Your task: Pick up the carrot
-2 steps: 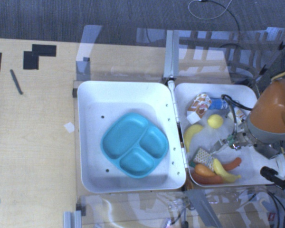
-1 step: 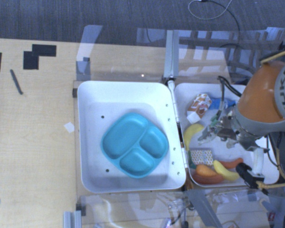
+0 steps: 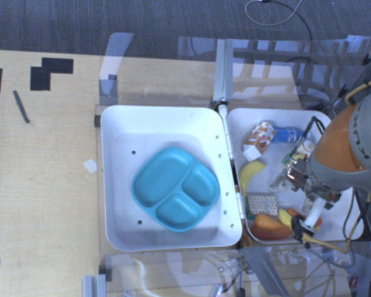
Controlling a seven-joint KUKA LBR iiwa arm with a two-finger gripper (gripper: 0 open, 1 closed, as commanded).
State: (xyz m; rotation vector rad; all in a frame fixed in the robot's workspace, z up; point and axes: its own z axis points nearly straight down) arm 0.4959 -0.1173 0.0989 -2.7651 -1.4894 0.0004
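I look down on a pale wooden bench (image 3: pixel 43 184) with black tape patches (image 3: pixel 49 73) near its far left edge and a dark pen-like stick (image 3: pixel 21 106) lying beside them. Beyond the bench runs blue-grey carpet (image 3: pixel 142 8), where a thin white cable (image 3: pixel 284 11) loops. Light is even and soft.

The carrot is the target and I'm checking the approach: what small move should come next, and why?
Probably shift the gripper toward the bin's near edge and lower it. The carrot seems to lie there in the right bin, beyond the waffle, while the gripper hangs beside the banana.
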